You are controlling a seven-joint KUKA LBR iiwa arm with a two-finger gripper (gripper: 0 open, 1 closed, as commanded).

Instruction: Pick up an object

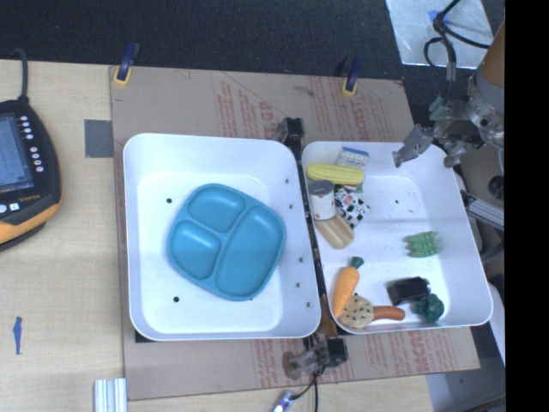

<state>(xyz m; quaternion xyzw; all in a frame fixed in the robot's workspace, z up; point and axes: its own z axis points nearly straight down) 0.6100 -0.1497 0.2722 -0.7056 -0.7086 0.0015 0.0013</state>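
Inspector A: Left of the right bin, a blue divided plate is noted in the left bin. Within the right bin, a corn cob is recorded at the far-left corner, long axis lying across.

Inspector B: The gripper is observed over the far-right rim, fingers apparently spread, nothing held. The cob lies to its left, slightly nearer the camera.

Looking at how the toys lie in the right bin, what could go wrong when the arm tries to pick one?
The corn, can and spotted toy sit packed by the right bin wall, so the tool may nudge neighbours or slip off. The carrot and cookie touch too, risking a double or failed grasp.
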